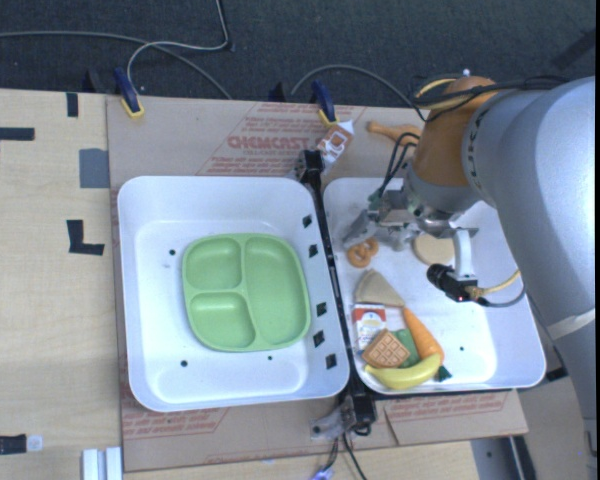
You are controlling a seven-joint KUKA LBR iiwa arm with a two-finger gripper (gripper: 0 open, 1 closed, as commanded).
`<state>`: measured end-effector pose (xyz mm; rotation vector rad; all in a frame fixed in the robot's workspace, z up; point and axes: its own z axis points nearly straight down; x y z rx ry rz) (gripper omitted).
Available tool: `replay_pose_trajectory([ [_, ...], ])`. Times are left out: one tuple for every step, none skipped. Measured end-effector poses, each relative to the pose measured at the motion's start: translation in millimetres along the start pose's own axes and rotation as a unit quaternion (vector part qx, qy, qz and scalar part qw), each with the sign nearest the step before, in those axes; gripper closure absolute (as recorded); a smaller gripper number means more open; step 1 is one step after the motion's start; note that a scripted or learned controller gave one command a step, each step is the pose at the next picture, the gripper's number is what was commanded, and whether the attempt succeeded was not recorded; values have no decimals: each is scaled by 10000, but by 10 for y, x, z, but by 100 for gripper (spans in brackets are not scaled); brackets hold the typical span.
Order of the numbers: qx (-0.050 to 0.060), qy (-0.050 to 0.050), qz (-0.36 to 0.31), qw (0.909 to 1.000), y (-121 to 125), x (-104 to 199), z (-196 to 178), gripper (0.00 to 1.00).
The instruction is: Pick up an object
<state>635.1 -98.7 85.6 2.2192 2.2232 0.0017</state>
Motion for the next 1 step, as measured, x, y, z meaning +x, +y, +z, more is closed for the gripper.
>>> replay_pose_trajectory([
  [-2,-3,3,10000,18,17,0,0],
])
